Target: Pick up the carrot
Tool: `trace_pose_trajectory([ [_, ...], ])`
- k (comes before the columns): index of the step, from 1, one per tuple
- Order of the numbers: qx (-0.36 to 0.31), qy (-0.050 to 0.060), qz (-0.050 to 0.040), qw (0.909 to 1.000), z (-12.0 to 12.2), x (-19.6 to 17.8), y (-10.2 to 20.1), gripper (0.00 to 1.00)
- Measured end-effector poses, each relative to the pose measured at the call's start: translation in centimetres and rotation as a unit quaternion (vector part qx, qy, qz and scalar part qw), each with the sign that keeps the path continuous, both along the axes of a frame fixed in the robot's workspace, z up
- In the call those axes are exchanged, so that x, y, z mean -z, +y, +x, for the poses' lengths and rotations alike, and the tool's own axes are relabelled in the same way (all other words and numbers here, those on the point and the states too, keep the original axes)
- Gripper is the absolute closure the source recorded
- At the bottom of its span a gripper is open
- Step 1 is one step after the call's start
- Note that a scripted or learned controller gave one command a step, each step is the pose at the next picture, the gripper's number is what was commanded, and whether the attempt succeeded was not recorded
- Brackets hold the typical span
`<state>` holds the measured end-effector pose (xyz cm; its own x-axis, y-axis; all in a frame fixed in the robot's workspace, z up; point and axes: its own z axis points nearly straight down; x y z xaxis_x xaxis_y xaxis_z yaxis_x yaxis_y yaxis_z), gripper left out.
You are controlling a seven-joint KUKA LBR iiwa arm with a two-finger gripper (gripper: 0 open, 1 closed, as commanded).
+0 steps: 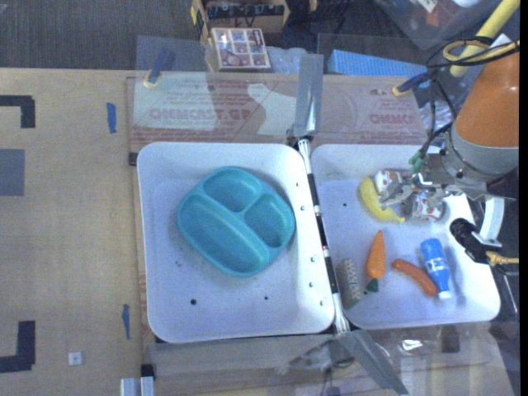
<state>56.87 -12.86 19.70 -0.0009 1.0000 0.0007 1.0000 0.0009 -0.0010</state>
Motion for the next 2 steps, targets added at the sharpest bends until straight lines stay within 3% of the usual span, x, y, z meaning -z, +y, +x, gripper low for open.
trace_pose_trajectory([
  [1,-0.054,0.0,0.0,0.9985,-4.5,4.8,1.0,0.0],
  [2,0.066,-0.002,0.0004,0.9978,-6.4,11.0,1.8,0.0],
])
